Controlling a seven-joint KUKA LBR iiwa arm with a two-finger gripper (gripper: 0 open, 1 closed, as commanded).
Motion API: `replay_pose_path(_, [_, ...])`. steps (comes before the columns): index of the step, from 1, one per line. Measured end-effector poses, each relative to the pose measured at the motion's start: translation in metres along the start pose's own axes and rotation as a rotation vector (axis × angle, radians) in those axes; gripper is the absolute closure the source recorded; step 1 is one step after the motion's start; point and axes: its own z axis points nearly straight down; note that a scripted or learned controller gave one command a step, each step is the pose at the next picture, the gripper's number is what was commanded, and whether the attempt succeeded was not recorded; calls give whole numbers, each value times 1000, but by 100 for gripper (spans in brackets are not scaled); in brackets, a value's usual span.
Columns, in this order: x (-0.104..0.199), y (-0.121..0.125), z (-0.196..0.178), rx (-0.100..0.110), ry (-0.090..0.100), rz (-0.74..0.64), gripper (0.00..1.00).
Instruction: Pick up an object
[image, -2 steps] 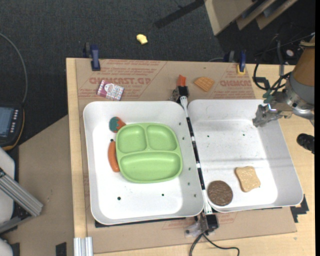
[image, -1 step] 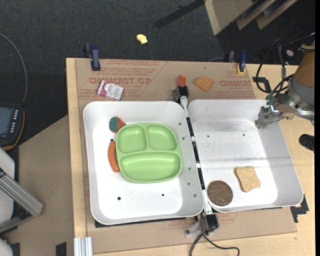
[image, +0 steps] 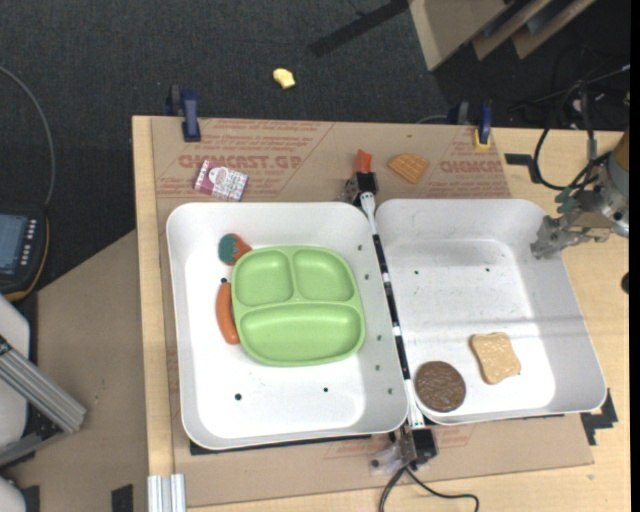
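In the right bin (image: 470, 250), a brown round patty (image: 440, 385) lies at the front left corner, and a tan bread slice (image: 496, 357) lies just to its right. The left bin (image: 200, 390) holds a green divided plate (image: 297, 304). An orange sausage-shaped piece (image: 227, 312) rests against the plate's left side, and a small teal and red item (image: 234, 248) sits at its back left corner. My gripper (image: 557, 237) hangs at the right bin's far right rim, well apart from the patty and the bread, with nothing seen in it.
A tan cracker (image: 407, 167) and a small pink packet (image: 220, 180) lie on the cardboard behind the bins. Blue clamps (image: 187, 112) grip the board's back edge. A yellow scrap (image: 285, 77) lies on the dark floor. Cables hang at the far right.
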Motion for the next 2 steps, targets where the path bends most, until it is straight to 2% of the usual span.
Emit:
replay_pose_path(1, [2, 1, 0, 0, 1, -2, 0])
replay_pose_path(2, [8, -76, -6, 4, 4, -1, 0])
